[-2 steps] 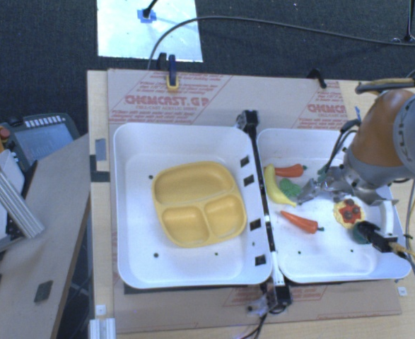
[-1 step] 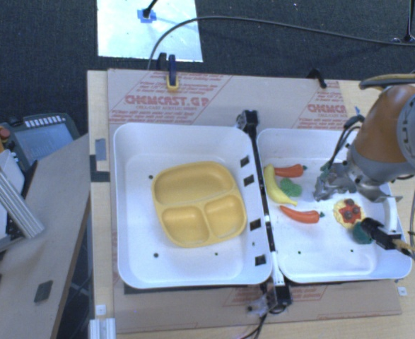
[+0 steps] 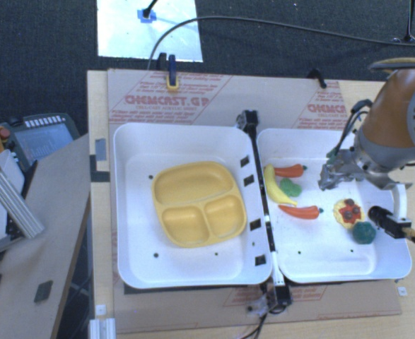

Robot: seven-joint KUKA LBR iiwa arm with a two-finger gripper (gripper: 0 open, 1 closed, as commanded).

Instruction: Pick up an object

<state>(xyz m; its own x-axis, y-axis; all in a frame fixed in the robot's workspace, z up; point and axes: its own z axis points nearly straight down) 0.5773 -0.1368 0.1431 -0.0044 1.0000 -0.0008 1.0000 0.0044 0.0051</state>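
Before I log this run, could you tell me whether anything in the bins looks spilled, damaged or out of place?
Nothing stands out. The yellow tray lies flat in the left bin, slightly askew to its walls, and the toy foods, including the banana, lie loose in the right bin.

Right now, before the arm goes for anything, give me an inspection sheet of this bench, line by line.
Surface: two white bins side by side, left bin and right bin, on a cardboard sheet.
Job's things: in the right bin, a banana, two red-orange peppers, a green piece, a pizza slice and a dark green piece.
Clutter: yellow divided tray in the left bin.
Grippers: gripper above the right bin, holding nothing seen.
Cables: one cable across the dark floor behind the bench.
Surroundings: control pendant on a side table.
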